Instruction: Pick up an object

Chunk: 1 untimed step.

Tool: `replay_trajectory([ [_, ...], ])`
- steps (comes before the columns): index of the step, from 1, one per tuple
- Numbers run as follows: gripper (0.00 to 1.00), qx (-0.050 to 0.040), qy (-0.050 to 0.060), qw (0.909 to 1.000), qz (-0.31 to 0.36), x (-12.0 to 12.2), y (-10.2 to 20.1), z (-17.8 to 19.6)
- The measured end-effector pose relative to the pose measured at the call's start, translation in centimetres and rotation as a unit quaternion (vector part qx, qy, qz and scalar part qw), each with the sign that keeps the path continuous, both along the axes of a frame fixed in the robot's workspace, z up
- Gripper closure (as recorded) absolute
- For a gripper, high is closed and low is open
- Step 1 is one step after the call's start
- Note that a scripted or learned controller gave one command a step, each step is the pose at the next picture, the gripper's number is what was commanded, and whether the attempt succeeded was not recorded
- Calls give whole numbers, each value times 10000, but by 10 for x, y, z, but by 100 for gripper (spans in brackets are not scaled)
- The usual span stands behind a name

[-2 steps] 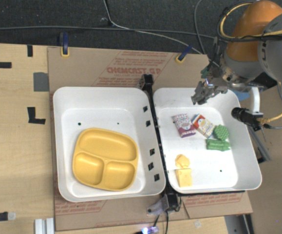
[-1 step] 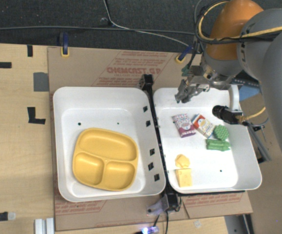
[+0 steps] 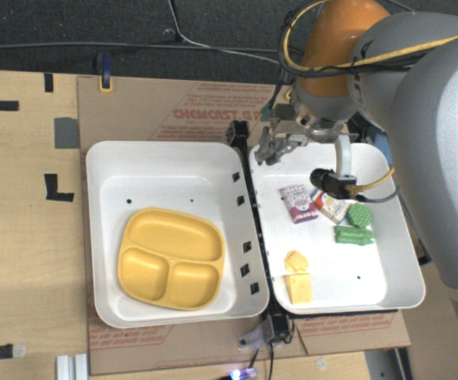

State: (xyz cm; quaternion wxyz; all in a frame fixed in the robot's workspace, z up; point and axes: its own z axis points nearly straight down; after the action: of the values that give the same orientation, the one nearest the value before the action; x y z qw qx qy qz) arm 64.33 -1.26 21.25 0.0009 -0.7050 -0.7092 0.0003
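Objects for picking lay in the right bin [image 3: 387, 287], as I logged them from my remote station:

- Small purple-and-white packet [image 3: 298, 203], near the bin's middle, toward the divider.
- Red-and-white packet [image 3: 329, 209], just beside the purple one, partly under a black part of the arm.
- Green studded block [image 3: 360, 215], and a second green piece [image 3: 353, 236] touching it on the near side.
- Yellow wedge-like piece [image 3: 296, 261], with a pale yellow block [image 3: 300, 288] touching it at the bin's near edge.

Left bin [image 3: 102, 212]: one yellow divided tray [image 3: 170, 257], three compartments, lying flat.

Gripper [image 3: 270, 153]: I noted it at the far corner of the right bin, close to the divider between the bins, well apart from every object listed. Nothing showed between its fingers; whether they stood apart or together I could not tell.

Both bins rested on a cardboard sheet [image 3: 205, 109].
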Motion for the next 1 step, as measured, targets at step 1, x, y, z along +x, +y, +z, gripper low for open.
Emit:
replay_trajectory([
  [1,100,4,-9,10000,4,5,54,14],
])
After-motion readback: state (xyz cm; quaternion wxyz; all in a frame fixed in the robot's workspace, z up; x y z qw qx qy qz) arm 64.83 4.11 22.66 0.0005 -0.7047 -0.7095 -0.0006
